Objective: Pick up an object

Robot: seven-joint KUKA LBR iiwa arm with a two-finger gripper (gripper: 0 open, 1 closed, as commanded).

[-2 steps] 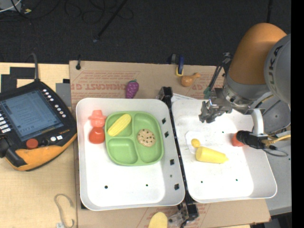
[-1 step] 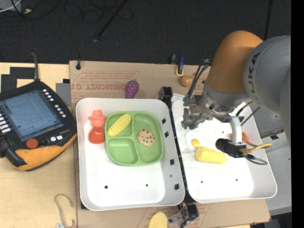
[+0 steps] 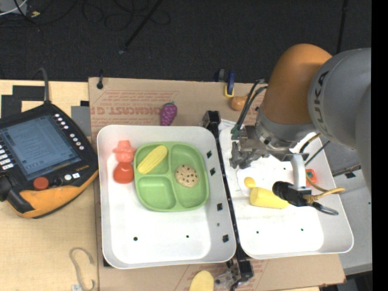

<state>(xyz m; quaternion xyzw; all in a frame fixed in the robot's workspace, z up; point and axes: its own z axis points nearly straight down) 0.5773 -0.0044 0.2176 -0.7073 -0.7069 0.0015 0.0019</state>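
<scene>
Smooth white bins (image 3: 121,235); glossy green sectioned plate (image 3: 163,196), ridged yellow corn (image 3: 151,159).

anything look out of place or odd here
Yes. A purple grape bunch and an orange piece lie on the cardboard behind the bins, and a yellow piece sits off the front edge, all outside the bins.

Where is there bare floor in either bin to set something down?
Left bin: a wide bare strip along the near wall, below the green tray. Right bin: bare floor near the front, below the yellow wedge. Crowded: the right bin's far half, under the end effector, and the left bin's far-left corner, beside the red figure.
</scene>
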